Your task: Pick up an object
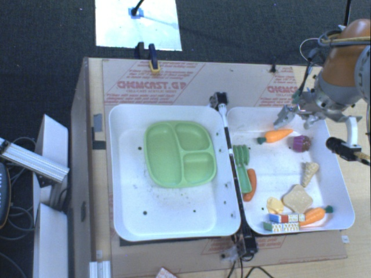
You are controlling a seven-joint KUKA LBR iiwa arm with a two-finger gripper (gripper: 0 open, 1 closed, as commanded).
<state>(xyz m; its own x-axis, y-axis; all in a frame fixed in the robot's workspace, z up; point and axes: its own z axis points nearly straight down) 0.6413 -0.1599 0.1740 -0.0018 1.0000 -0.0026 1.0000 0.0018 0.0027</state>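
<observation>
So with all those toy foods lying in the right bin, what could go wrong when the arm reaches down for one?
The gripper hovers at the right bin's far wall, above the carrot and the purple piece. These lie close together, so it might nudge one while reaching for the other. The carrot is rounded and tapered and may slip. Near the front, the bread slice and its neighbours are crowded, so a clean grab looks hard.

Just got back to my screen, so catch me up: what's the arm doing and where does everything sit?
The arm's gripper hangs over the far end of the right bin, just beyond a toy carrot and a purple toy. Nothing is visibly held between its fingers. More toy food lies along that bin's left edge and near corner, including a slice of toast and a second carrot. The left bin holds a green divided plate.
</observation>
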